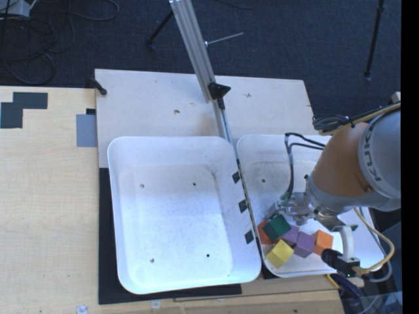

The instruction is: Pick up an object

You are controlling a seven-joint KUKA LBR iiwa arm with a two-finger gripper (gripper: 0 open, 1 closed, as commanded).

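Blocks (292, 239) crowd right bin's (262, 156) near edge | hand (287, 209) above, grip unclear

Two bins side by side on the desk, blocks gathered in the right one

The left bin (177, 214) sat beside the right bin (262, 159), their inner walls touching; a cluster of blocks (293, 239) lay in the right bin's near corner, close to the dividing wall, with the claw (292, 208) just behind them and the arm (357, 165) reaching in from the right
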